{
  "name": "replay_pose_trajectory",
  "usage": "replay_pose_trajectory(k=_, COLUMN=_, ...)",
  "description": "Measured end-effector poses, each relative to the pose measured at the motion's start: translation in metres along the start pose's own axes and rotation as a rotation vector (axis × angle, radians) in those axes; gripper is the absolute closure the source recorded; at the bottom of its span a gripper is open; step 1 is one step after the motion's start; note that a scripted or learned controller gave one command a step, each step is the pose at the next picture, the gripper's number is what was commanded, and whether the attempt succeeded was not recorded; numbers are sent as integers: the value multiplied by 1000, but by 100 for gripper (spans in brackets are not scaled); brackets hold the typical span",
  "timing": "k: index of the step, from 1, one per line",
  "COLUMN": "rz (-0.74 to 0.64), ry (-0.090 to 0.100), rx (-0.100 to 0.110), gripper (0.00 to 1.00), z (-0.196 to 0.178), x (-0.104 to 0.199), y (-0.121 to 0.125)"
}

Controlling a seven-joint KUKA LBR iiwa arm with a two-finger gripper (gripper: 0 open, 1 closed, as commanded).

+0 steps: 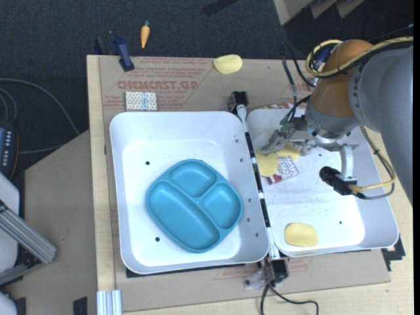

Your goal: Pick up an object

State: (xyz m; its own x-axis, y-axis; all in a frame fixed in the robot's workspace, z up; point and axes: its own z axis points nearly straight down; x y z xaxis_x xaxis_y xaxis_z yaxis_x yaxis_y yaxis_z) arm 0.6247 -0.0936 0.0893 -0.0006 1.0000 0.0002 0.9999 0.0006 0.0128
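A blue three-compartment plate (pixel 193 204) lies flat in the left bin. In the right bin, a yellow lemon-like lump (pixel 300 234) sits near the front, with a flat yellow piece (pixel 268 164) and small patterned packet (pixel 287 167) farther back.

My bench top (pixel 197 77) is brown board with red lettering, standing on dark blue-grey carpet (pixel 59 18). Black cables (pixel 26 110) trail at the view's left.

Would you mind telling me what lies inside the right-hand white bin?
The right-hand shallow white bin holds a yellow oval object near its front, plus a small patterned packet on a yellow flat piece. The gripper and grey arm cover the bin's far part.
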Motion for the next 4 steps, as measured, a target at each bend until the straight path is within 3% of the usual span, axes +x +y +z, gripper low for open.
replay_pose_trajectory(k=1, rz=-1, ry=0, rx=2, gripper=100, z=-9, x=0, y=-1)
replay_pose_trajectory(k=2, rz=0, ry=0, rx=3, gripper=0, z=-9, x=0, y=-1)
replay_pose_trajectory(k=4, rz=0, ry=0, rx=11, gripper=0, z=5, x=2, y=8)
